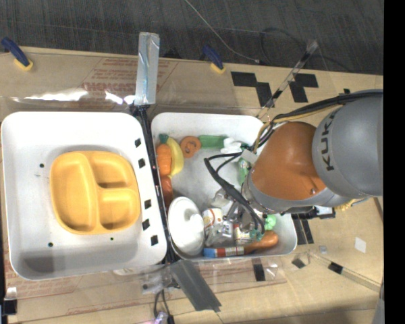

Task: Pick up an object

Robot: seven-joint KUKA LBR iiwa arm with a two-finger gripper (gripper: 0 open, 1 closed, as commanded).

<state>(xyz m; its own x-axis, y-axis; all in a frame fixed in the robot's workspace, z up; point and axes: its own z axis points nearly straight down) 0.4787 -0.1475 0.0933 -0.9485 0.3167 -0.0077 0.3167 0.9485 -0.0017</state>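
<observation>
While the arm [310, 160] reaches into the right bin [189, 123], your gripper [233, 225] sits low among cluttered toys; whether it grips anything cannot be told.

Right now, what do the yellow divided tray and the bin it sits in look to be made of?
The yellow divided tray looks like moulded plastic, matte: rounded compartment walls, even colour, soft highlights. The left bin looks like smooth white plastic, slightly glossy, with rounded corners; it could be coated, the view leaves that open.
</observation>
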